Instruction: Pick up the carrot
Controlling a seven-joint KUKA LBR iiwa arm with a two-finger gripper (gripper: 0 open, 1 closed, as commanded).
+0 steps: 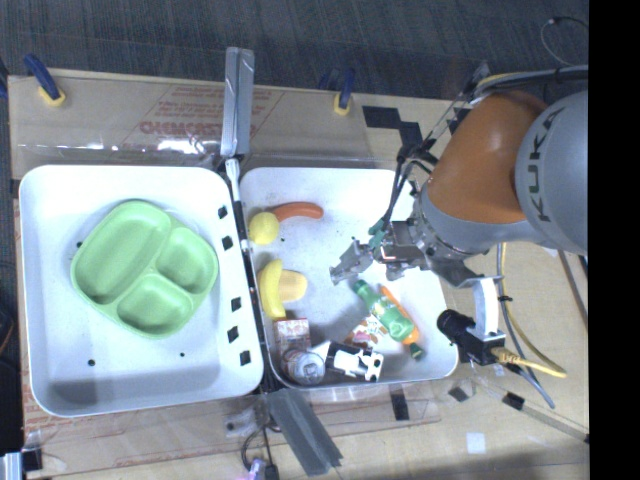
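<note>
From the counter (120, 108) down to the right bin (330, 183), we place the tool (352, 263) low near the bin's middle, its state impossible to tell, apparently for reaching the carrot (400, 308), which lies just beside a green bottle (385, 313).

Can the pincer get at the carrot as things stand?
Probably yes. The carrot lies in the right bin just below the pincer, but it rests against the green bottle, which could crowd a grasp.
</note>
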